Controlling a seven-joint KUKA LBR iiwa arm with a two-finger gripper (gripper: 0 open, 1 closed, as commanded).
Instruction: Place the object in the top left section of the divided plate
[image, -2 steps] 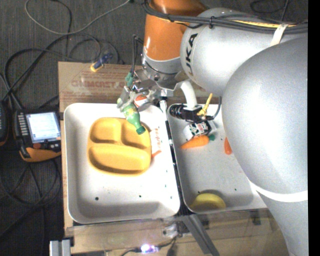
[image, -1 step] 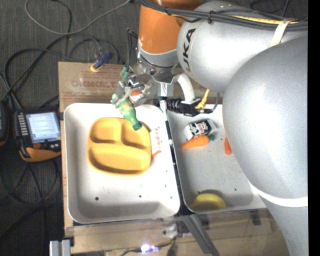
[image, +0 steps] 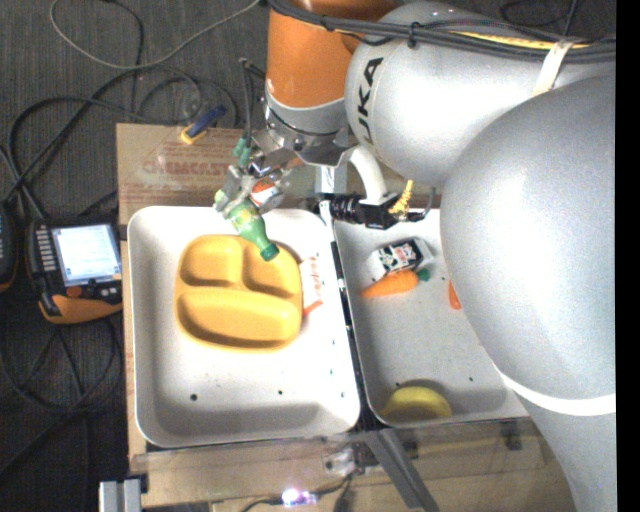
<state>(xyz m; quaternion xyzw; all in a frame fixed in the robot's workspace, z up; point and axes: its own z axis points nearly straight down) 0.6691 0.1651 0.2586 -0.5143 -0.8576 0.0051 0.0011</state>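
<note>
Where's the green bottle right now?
The green bottle hangs tilted in the gripper, over the left bin's far edge, above the yellow divided plate's top rim.

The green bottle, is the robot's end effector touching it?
Touching. In the camera view, the end effector grips the green bottle by its upper end, and the bottle hangs tilted above the yellow divided plate.

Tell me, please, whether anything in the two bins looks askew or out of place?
The green bottle hangs tilted between the gripper fingers, its cap over the yellow divided plate at its upper right edge. Otherwise nothing stands out.
</note>
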